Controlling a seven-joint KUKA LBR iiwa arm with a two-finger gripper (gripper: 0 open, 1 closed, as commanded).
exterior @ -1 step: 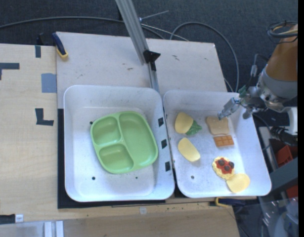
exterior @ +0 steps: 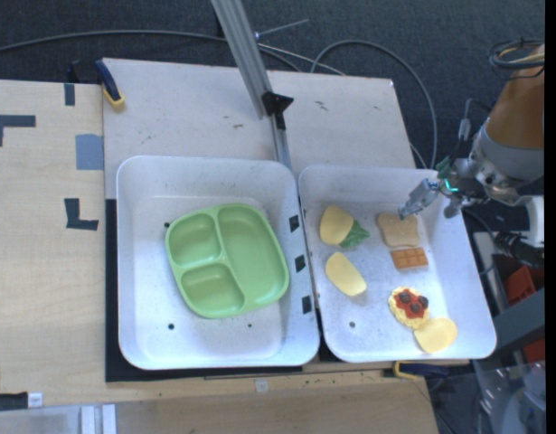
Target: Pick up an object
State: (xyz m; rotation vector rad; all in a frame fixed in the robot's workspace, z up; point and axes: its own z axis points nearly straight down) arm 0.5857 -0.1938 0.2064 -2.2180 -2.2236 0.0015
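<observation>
Gripper (exterior: 417, 201) hovered over pale toast-shaped toy slice (exterior: 400, 231) in right white bin (exterior: 467, 269); finger spacing unclear; no readable writing.

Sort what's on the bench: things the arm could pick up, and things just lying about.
For the job:
gripper, over the right bin
toast slice
waffle piece
yellow piece with green leaf
yellow lump
small pizza
pale round piece

Lying about:
green divided plate in the left bin
blue-and-yellow clamp
</observation>
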